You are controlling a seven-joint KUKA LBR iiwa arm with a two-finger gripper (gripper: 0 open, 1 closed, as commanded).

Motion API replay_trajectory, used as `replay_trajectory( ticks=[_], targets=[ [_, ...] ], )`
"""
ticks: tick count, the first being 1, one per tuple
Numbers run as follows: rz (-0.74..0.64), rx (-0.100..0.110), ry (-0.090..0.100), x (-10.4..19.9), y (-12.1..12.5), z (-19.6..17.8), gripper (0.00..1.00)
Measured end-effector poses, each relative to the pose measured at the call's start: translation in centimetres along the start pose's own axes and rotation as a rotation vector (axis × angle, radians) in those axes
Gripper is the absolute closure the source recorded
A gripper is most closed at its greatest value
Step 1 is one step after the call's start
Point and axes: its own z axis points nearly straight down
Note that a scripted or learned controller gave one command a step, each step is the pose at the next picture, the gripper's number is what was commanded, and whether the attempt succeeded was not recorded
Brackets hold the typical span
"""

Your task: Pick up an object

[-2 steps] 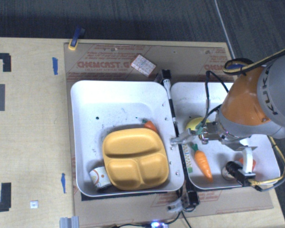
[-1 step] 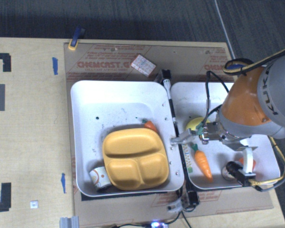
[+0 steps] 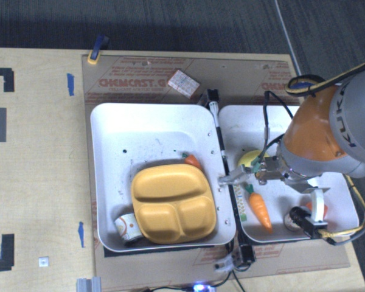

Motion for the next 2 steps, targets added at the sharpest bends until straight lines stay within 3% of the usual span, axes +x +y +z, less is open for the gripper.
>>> replay_trajectory(
  ticks=[2],
  targets=[
    [-0.001,-0.001,0.001,-0.07,-0.01,0.05,0.0]
  ],
)
